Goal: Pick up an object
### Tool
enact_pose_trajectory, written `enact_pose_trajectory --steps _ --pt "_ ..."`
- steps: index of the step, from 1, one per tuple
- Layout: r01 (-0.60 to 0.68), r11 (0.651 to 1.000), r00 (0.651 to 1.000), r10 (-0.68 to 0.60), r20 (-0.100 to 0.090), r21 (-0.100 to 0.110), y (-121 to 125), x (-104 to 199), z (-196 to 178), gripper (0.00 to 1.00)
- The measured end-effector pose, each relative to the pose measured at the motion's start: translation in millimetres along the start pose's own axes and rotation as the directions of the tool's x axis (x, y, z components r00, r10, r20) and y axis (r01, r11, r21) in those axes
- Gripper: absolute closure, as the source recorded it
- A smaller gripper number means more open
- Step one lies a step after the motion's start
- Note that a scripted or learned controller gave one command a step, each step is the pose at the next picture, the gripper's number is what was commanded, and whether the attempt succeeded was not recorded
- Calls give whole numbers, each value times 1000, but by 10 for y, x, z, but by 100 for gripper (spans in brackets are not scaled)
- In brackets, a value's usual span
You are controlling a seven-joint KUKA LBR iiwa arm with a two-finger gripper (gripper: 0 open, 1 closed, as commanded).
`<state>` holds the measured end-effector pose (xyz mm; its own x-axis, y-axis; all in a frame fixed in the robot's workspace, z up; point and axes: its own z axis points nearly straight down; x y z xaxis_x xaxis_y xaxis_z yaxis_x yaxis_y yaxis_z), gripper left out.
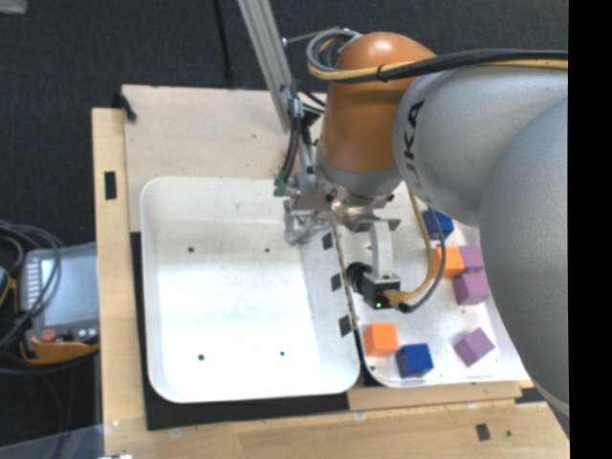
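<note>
End effector (311, 213) hangs over the seam between the two bins, at the top right corner of the left bin (229, 295). The wrist blocks the view, so I can't tell if it's released or clenched. Nothing visibly grasped.

Candidate objects are all in the right bin (432, 321):
- orange block (382, 338) and blue block (414, 360), just beside each other near the front rim
- purple block (473, 345), further right
- pink-purple block (470, 285), a second orange piece (448, 259) and another blue block (437, 224), bunched together against the arm

Risks from here, my read:
- A straight descent lands on the bin walls, not on a block, so it hits the rim or grabs air.
- The orange/blue pair sits so close that a grasp may push one away or wedge both.
- The bunched group is part hidden by the arm, so its pose is poorly known and a clean pick is doubtful.

Writing: partial dark lettering on the grey link (418, 127), probably the KUKA mark, not fully readable. No labels on the blocks or the desk (191, 132).
</note>
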<state>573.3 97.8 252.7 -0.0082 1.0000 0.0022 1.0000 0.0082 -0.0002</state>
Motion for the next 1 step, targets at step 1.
enact_pose_trajectory --steps 1 --pt "-7 1000 1000 7 1 0 4 -33 3 0"
